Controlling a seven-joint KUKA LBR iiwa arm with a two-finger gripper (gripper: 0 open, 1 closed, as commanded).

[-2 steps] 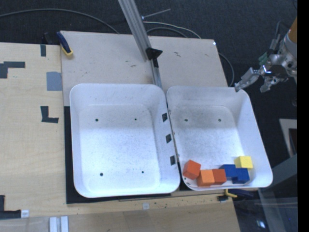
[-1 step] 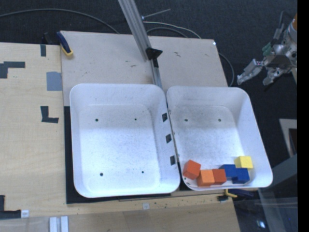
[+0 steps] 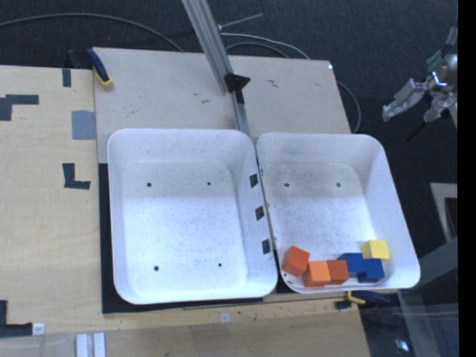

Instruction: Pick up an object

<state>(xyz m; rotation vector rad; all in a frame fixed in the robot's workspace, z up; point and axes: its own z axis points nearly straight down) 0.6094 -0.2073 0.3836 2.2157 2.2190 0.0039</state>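
- The pincer [image 3: 418, 101] is hanging beyond the right bin's [image 3: 387, 169] far right corner, well apart from everything, fingers spread and gripping nothing.
- Small blocks are sitting clustered in that bin's near corner: red [image 3: 296, 259], orange [image 3: 318, 272], blue [image 3: 362, 267], yellow [image 3: 375, 249].
- They are looking stiff, light, flat-sided; the red block's free sides are probably offering the cleanest hold.

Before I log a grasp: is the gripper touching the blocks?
Apart. The camera view shows the gripper beyond the right bin, far from the blocks.
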